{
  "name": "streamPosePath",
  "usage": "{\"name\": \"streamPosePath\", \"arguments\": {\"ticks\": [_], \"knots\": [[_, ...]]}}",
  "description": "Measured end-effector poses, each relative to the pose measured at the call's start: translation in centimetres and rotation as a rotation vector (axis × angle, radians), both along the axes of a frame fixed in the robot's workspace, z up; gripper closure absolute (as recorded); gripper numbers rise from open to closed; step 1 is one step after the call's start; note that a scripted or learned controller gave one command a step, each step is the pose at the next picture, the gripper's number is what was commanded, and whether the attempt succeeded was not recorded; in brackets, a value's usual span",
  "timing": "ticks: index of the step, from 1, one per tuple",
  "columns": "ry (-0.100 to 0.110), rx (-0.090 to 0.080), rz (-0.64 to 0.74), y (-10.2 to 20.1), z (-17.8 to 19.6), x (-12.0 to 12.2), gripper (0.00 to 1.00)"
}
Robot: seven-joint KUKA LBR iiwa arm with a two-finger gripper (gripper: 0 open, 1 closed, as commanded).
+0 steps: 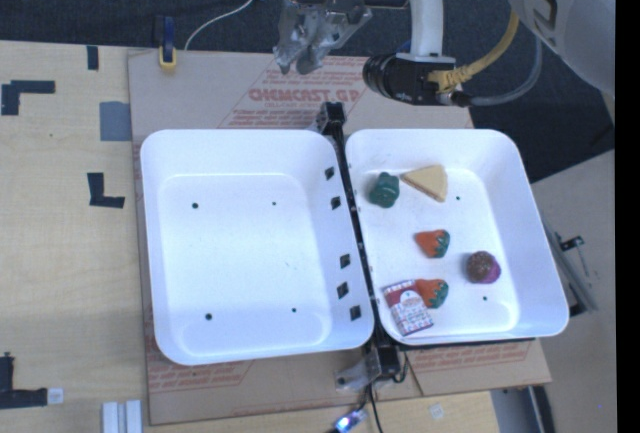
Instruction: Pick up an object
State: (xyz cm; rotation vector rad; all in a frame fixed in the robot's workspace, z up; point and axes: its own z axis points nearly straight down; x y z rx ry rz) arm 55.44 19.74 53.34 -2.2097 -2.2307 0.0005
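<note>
Objects lie scattered in the right bin [505, 161]: a green piece [385, 190] beside a tan wedge [427, 182], an orange-and-green piece [433, 243], a dark round one [483, 267], another orange piece [433, 292] touching a red-and-white packet [408, 308]. The pincer [300, 56] hangs beyond both bins over the desk [60, 141], holding nothing; whether it is parted cannot be told.

Grey arm high at the top, gripper [300, 56] hanging downward, nothing between its fingers.
</note>
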Motion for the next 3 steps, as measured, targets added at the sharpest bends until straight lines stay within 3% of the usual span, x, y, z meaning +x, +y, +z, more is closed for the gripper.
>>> {"name": "streamPosePath", "arguments": {"ticks": [1, 3], "knots": [[-0.002, -0.001, -0.004, 3.9, 0.0, 5.4, 1.00], [-0.001, -0.003, -0.009, 3.6, 0.0, 9.6, 1.00]]}}
